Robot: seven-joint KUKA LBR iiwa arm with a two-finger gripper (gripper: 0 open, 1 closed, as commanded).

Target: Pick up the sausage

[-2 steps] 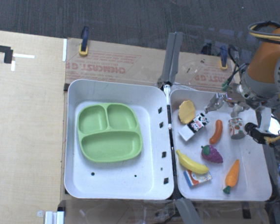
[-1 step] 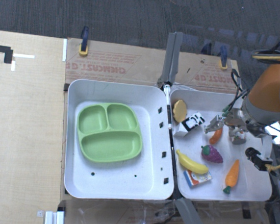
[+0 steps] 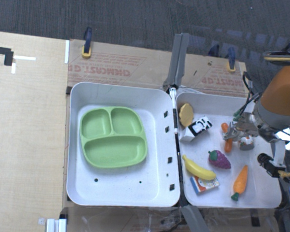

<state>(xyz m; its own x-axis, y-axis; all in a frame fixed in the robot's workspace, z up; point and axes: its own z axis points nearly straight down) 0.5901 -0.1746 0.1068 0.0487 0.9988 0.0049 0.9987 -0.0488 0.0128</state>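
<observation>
The sausage (image 3: 227, 141) is a short reddish-orange piece lying in the right bin (image 3: 259, 200), near its back right. My gripper (image 3: 240, 131) is low over the bin, directly right of the sausage and touching or overlapping its upper end. The gripper's body hides part of the sausage, so contact cannot be made out. A small grey-white piece (image 3: 246, 144) sits just below the gripper.
The right bin also holds a purple grape bunch (image 3: 220, 159), a banana (image 3: 199, 168) on a small card (image 3: 205, 184), a carrot (image 3: 240, 180), a black-and-white carton (image 3: 199, 127) and a tan round piece (image 3: 186, 114). A green divided plate (image 3: 113, 137) lies in the left bin (image 3: 72, 182).
</observation>
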